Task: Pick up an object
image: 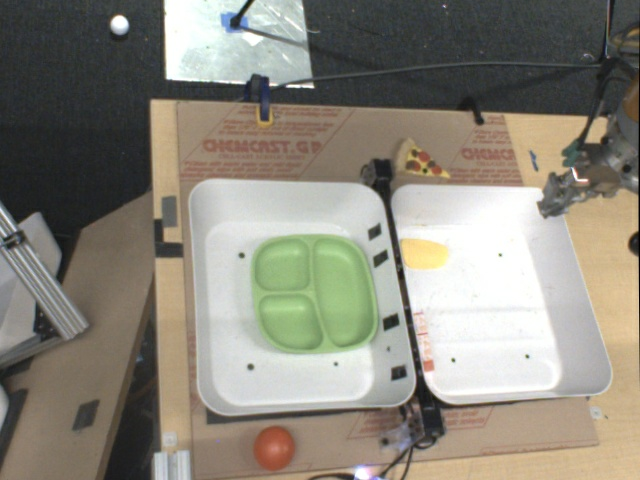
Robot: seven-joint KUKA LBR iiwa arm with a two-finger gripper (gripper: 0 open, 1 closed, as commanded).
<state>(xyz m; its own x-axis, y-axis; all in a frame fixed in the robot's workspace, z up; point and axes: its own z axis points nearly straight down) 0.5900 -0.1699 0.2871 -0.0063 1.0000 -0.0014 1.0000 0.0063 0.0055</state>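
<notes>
At the right edge of the frame, the robot's hand (556,200) hovers over the upper right corner of the right bin (520,368); whether it is open cannot be told, and nothing shows in its hold. The likeliest target, a yellow object (424,255), lies well to the hand's left and slightly lower, near the bin's left wall, its long axis across the frame. A green divided tray (314,293) fills the left bin (215,268); a pizza-slice toy (421,160) and a red ball (273,447) rest on the worktop (330,138). Nothing stands between.

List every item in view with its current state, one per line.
green divided tray: lying flat in the left bin, compartments bare
yellow object: lying in the right bin, near its left wall
pizza slice toy: on the bench behind the bins
red ball: on the bench in front of the left bin
gripper: over the right bin's far right corner
</notes>
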